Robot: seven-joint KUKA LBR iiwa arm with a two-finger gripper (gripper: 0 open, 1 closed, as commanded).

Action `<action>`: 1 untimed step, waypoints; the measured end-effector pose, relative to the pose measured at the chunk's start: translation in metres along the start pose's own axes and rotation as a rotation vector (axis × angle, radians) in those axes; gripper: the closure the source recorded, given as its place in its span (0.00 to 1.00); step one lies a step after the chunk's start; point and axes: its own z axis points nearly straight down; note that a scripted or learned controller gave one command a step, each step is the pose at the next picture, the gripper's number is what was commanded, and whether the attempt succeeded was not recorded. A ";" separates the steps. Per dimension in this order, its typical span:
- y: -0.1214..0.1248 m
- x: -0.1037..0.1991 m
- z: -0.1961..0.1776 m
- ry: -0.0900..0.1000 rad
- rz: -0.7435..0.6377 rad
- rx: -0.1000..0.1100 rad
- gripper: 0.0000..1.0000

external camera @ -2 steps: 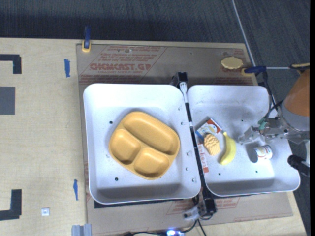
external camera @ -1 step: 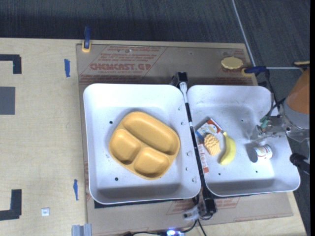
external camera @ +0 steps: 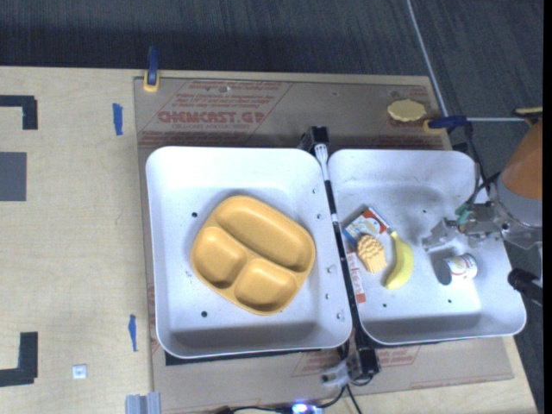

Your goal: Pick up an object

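Hovering my tool [external camera: 440,235] near the right bin's [external camera: 414,330] right edge; whether it's open I cannot tell. It risks nudging the small white object [external camera: 461,266] away.

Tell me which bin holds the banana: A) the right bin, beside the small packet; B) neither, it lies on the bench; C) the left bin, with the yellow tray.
A: the banana lies in the right bin, next to the packet; the yellow tray sits in the left bin.
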 end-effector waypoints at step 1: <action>-0.059 0.067 0.021 0.001 0.002 0.008 0.00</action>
